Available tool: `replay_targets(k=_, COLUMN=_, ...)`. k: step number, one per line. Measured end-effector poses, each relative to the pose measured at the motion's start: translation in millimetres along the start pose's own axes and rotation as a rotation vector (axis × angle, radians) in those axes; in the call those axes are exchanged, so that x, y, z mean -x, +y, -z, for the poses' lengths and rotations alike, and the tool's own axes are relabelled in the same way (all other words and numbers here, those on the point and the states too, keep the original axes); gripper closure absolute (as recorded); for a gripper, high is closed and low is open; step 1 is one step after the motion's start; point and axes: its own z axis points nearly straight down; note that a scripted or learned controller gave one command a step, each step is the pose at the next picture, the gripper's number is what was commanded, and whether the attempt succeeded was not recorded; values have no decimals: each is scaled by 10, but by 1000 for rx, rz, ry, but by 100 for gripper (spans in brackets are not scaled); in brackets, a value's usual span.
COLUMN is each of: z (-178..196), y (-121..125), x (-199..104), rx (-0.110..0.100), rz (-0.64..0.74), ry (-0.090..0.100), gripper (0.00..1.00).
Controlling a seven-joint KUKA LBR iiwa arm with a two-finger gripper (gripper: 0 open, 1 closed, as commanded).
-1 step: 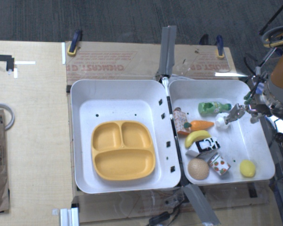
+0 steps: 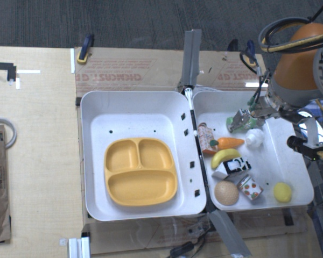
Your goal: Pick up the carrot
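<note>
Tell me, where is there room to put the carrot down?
Bare floor rings the yellow divided plate in the left white bin. In the right white bin, it's crowded around the orange carrot and yellow banana.

Small orange carrot (image 2: 229, 142) with a green tip at its right end, lying flat and roughly horizontal on the floor of the right-hand bin. Resting free, just below and slightly left of the gripper (image 2: 238, 120), clear of its fingers. Touching a yellow banana (image 2: 225, 157) along the lower side.
</note>
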Motion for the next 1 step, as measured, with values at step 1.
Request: replay_targets(k=1, z=-674, y=-30, x=-55, rx=15, rz=191, ry=-11, gripper=0)
